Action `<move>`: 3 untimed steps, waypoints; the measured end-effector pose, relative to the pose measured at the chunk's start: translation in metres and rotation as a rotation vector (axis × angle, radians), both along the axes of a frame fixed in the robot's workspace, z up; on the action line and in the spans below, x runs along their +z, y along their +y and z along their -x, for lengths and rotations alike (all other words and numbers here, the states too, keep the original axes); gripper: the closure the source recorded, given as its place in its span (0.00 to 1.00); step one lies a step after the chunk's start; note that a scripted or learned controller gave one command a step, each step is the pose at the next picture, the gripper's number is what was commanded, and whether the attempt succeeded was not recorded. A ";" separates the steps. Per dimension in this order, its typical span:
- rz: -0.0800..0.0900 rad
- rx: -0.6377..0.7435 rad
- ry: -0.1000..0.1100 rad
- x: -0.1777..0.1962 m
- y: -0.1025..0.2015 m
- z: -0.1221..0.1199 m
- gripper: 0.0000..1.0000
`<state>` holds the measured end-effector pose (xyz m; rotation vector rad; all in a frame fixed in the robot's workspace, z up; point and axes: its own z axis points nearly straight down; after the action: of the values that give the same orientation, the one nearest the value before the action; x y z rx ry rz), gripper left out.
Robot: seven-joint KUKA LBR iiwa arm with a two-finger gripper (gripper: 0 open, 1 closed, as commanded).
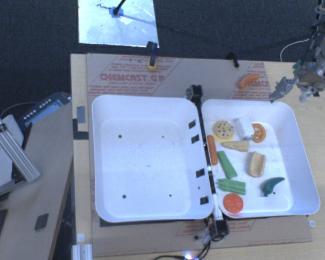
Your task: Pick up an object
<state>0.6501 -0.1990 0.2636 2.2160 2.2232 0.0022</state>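
Observation:
The right bin (298, 145) holds several toy foods: a round cookie (223, 129), a white cylinder (242, 128), an orange ring (259, 132), a yellow wedge (235, 145), an orange stick (212, 149), a green stick (226, 164), a bread piece (255, 164), a green pod (231, 186), a teal pepper (272, 185) and a red disc (233, 203). My gripper (290, 93) hangs at the far right, above the bin's back right corner. It is open, with nothing between its fingers.
The left bin (146, 156) lies beside the right one, joined by a black clip strip (200, 145). An orange sausage (249, 80) lies on the cardboard behind the right bin. A yellow and blue clamp (151, 56) stands at the back.

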 end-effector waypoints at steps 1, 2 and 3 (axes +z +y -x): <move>-0.003 0.001 0.008 -0.186 0.027 0.019 0.00; 0.000 0.003 -0.012 -0.162 0.025 0.013 1.00; -0.001 0.003 -0.002 -0.108 0.054 0.010 1.00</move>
<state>0.6401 -0.1451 0.1554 2.2119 2.2259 0.0052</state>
